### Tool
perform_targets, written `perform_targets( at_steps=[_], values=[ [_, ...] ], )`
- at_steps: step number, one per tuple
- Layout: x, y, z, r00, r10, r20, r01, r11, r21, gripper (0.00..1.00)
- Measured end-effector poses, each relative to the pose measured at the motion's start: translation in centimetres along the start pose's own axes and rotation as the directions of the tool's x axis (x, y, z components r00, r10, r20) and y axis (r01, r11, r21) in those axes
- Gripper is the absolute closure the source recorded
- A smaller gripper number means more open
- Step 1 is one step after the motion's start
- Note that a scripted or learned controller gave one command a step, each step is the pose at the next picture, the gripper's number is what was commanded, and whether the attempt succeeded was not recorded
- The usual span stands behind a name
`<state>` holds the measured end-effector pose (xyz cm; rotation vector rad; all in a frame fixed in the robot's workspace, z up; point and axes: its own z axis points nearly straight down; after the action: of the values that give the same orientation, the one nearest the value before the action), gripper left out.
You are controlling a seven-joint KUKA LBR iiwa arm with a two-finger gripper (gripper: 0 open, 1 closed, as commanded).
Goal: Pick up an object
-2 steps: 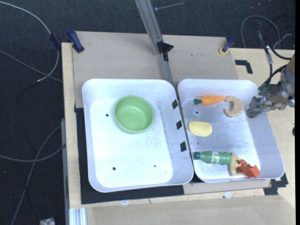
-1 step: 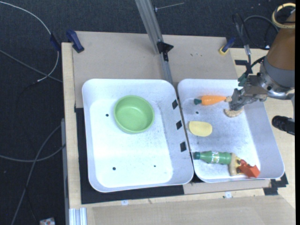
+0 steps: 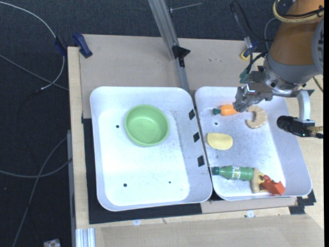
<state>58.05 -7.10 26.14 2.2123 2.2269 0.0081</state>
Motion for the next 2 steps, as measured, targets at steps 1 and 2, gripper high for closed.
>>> perform_targets(
  at_steps=[1,2],
  values=[
    [4.6,2.9,0.3,1.0,0.001,0.001,-0.001,1.0,0.0,1.0],
    [10.5,4.2,1.3,1.0,0.002,0.001,-0.002,1.0,0.0,1.0]
  ],
)
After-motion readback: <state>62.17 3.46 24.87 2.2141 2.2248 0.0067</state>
